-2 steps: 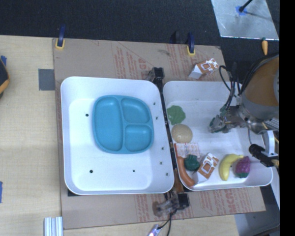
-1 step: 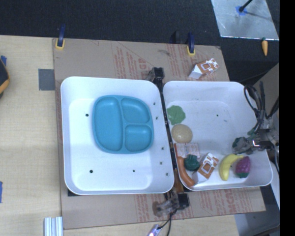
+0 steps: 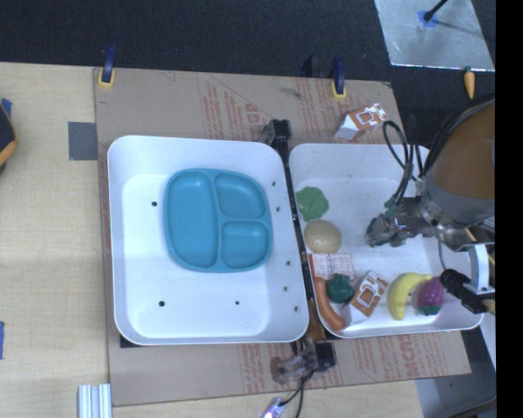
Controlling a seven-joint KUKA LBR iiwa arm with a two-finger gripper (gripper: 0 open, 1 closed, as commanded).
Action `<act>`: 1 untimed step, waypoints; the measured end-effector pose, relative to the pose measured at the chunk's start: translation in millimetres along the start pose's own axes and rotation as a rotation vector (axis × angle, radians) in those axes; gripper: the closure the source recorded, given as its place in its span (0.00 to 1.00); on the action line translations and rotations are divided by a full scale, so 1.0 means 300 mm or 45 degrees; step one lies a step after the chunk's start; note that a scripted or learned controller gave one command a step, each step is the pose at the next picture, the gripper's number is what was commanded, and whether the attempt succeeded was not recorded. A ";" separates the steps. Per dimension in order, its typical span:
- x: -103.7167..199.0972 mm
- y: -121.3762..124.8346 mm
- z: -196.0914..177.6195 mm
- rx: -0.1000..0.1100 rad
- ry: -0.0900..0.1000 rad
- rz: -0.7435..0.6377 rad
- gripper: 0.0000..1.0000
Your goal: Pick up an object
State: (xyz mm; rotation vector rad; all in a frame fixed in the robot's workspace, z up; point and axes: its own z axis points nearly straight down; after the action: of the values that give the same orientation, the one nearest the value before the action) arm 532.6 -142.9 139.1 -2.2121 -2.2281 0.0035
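Hovering gripper [image 3: 382, 231] near right bin's [image 3: 366, 159] right rim.

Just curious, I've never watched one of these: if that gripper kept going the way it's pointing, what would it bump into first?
The gripper points toward the beige egg-shaped object in the right white bin. That would likely be first, though depth is unclear; it may meet the bin floor sooner.

A pale wooden counter [image 3: 44, 259] fills most of the view. A brown cardboard sheet [image 3: 200, 111] lies on it, held at its far edge by clamps [image 3: 107, 66]. A grey tape patch [image 3: 82, 140] sits on the wood beside the sheet. Beyond the counter lies dark carpet [image 3: 200, 16], with a pale grey square [image 3: 418, 33] at the upper right.
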 end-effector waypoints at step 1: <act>0.007 0.025 -0.245 -0.002 0.000 0.004 1.00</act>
State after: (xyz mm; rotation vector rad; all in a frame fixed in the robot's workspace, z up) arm 540.3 -140.8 212.4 -2.2160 -2.2255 0.0015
